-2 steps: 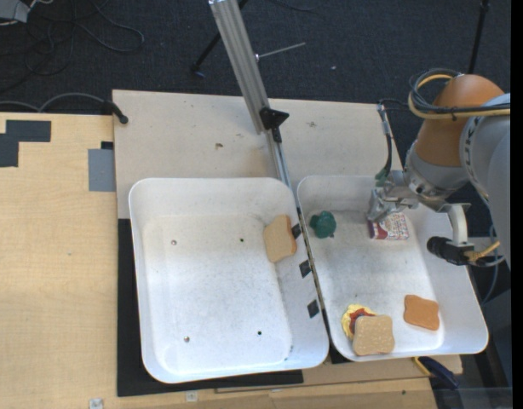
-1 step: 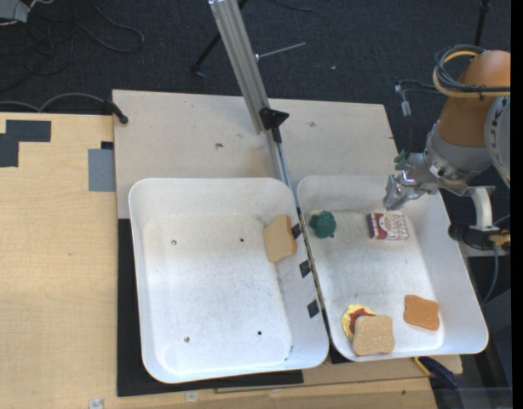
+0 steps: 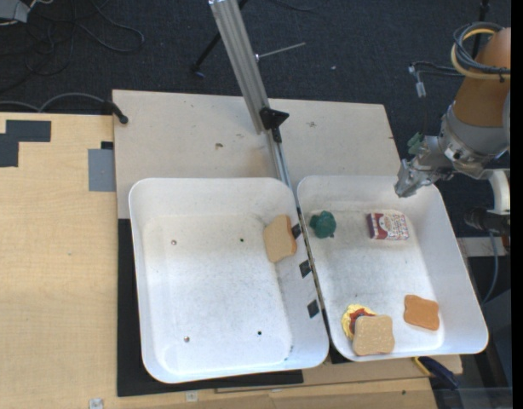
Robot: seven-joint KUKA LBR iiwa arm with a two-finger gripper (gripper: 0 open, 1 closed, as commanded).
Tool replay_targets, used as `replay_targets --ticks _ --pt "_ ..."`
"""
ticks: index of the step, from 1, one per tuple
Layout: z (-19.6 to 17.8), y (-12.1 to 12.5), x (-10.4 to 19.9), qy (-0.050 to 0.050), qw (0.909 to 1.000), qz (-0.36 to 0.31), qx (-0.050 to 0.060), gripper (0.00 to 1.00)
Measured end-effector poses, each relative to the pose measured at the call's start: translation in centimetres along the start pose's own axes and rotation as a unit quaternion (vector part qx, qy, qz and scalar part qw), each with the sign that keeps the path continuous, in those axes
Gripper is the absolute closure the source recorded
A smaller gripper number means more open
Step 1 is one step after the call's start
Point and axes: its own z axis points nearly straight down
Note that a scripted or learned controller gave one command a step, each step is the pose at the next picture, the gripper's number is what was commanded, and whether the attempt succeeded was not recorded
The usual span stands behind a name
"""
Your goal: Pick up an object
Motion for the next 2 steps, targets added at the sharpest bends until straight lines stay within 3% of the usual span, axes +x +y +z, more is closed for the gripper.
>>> replay_targets --ticks 1,2 --pt "-2.3 0.1 -0.1 0.001 1.0000 0.000 0.001 1.00" --pt "-3.3 -1.7 4.4 0.002 1.0000 -0.001 0.003 1.00"
